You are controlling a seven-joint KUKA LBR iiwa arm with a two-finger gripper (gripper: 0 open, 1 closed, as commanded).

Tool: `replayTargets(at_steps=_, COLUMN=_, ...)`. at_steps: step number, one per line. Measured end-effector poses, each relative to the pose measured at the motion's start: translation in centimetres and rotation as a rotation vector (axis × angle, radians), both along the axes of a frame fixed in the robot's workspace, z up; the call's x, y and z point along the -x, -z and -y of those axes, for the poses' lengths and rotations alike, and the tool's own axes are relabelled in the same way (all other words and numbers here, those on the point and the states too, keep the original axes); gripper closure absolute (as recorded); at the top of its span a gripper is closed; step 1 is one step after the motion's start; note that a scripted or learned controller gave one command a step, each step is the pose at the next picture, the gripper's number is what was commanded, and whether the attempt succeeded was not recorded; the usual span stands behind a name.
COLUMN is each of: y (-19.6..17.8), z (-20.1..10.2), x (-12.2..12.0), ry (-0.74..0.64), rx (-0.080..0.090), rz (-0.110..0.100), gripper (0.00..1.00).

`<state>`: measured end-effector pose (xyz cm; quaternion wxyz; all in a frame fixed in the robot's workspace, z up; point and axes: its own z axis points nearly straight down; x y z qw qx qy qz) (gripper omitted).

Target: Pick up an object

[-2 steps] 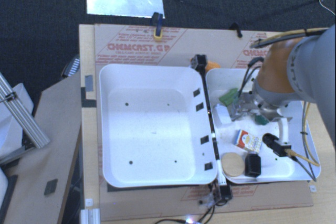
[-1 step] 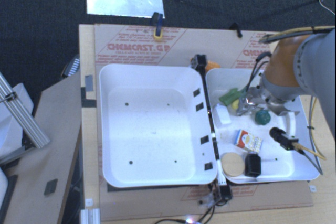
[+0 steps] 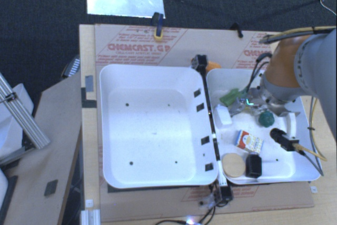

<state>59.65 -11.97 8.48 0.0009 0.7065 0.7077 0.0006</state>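
Green ball [image 3: 266, 119] sits just beside the gripper [image 3: 251, 102], whose grip state I cannot tell, so a nudge could roll it away.

You are looking down on a bench [image 3: 131, 42] topped with a tan board printed in red lettering. Two shallow white bins rest directly on that board, side by side and touching along their inner walls. The left bin [image 3: 108, 129] takes up the board's centre and left. The right bin [image 3: 305, 174] sits toward the board's right edge. A yellow-and-black clamp [image 3: 157, 26] grips the board's far edge.
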Motion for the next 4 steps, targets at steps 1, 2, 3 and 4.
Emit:
replayTargets(at_steps=1, y=0.1, z=5.3, x=5.9, ry=0.007, rx=0.001, rz=-0.005, gripper=0.0)
replayTargets(at_steps=2, y=-0.1, z=2.1, x=-3.3, ry=-0.008, rx=0.0, rz=0.008, gripper=0.0)
replayTargets(at_steps=3, y=0.5, z=-2.3, x=-6.4, ry=0.006, rx=0.0, rz=-0.045, gripper=0.0)
replayTargets(at_steps=4, y=-6.6, z=-9.9, x=-4.1, ry=-0.001, rx=-0.003, rz=-0.001, gripper=0.0)
